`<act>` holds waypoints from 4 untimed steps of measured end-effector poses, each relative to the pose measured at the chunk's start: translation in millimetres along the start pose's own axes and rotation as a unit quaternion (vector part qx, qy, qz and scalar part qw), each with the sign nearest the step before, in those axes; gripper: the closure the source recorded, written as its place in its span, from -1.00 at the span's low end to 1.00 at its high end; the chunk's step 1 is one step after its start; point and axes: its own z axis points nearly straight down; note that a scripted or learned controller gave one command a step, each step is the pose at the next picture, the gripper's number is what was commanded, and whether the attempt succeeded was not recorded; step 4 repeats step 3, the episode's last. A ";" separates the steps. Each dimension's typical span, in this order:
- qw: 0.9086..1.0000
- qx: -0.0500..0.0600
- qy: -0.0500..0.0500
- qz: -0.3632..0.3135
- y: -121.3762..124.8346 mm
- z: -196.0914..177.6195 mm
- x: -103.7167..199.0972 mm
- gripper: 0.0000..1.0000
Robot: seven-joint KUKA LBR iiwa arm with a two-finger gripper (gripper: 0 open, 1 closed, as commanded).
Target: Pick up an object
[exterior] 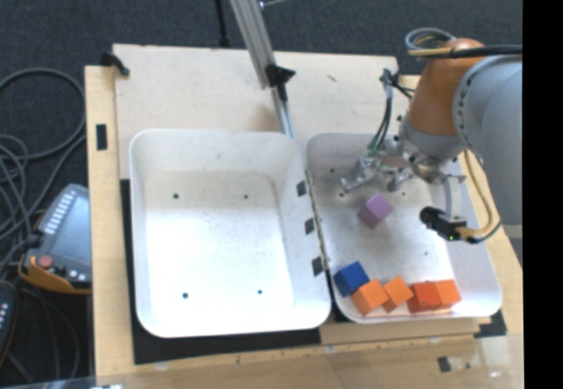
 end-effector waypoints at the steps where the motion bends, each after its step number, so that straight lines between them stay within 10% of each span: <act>1: 1.000 0.000 -0.001 -0.001 -54.2 8.8 27.2 -1.00; 2: 1.000 -0.001 -0.001 0.002 -53.1 -0.2 25.5 1.00; 3: 1.000 -0.001 0.002 -0.007 -51.9 -92.3 154.7 1.00; 4: 1.000 -0.001 0.002 -0.007 -51.9 -92.3 154.7 1.00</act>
